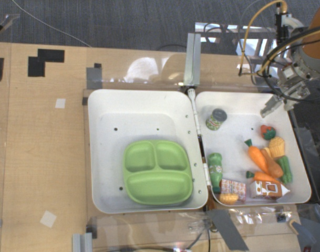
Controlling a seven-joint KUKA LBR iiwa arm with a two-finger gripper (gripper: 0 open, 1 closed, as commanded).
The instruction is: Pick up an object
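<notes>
White bins: two shallow trays sit side by side on the wooden bench; the left bin [104, 140] holds a plate, the right bin [238, 122] holds the toy food.
Green plate: a divided plate [157, 172] with three compartments lies flat in the near half of the left bin.
Gripper: the gripper [275, 105] hangs over the far right corner of the right bin, at the end of the grey arm [307, 51] with its looping cables; nothing is seen between its fingers, and whether they are spread or closed cannot be told.
Nearest object: a small red and green vegetable [267, 132] lies just in front of the gripper, apart from it.
Can: a small tin [216, 119] lies tilted near the far left of the right bin, well to the left of the gripper.
Carrots: an orange carrot [258, 158] lies at a slant mid-bin, beside a yellow corn piece [277, 147].
Near edge: a green bottle [215, 169], a patterned packet [233, 188] and a small carton [267, 189] lie along the front, well apart from the gripper.
</notes>
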